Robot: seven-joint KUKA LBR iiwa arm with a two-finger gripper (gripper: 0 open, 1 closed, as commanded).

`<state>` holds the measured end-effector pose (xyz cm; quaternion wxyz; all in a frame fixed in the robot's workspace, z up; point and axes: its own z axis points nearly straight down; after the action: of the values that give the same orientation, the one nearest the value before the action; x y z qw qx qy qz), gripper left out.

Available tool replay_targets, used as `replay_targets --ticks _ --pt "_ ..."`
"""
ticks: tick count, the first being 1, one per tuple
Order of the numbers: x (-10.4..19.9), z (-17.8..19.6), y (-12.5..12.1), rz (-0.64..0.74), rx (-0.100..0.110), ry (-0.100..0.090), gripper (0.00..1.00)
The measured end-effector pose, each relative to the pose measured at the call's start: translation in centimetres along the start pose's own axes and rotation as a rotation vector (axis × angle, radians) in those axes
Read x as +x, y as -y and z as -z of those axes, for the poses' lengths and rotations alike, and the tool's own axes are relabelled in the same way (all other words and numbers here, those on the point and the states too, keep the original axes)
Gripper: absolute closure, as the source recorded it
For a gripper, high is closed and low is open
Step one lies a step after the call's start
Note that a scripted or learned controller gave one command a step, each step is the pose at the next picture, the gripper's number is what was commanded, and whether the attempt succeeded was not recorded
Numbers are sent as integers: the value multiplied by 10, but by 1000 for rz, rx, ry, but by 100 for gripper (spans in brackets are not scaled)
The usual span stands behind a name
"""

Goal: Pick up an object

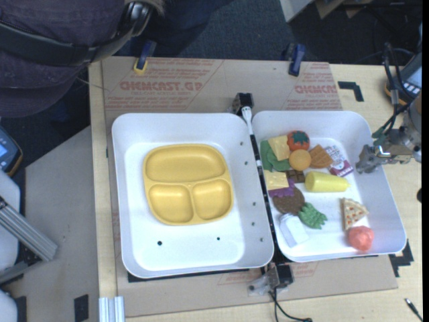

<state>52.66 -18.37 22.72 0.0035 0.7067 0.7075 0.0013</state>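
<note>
Both bins (127,180) showing white; divided tray (188,182) looking yellow. Toys w/ mixed colours: tomato (298,139) showing red w/ green top, ball (360,237) pinkish-red, cylinder (326,182) yellow, leafy piece (312,215) green.

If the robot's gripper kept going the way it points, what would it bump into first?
The gripper sits at the right bin's right side, pointing left and downward. Going on, it would probably meet the yellow corn-like toy first, or the bin floor just before it; depth is hard to judge from above.
</note>
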Motion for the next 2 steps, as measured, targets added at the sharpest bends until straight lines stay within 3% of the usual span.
replay_targets --ticks 1,2 --pt "59 -9 -5 4 9 -6 100" --pt "105 3 -16 5 3 -4 100"
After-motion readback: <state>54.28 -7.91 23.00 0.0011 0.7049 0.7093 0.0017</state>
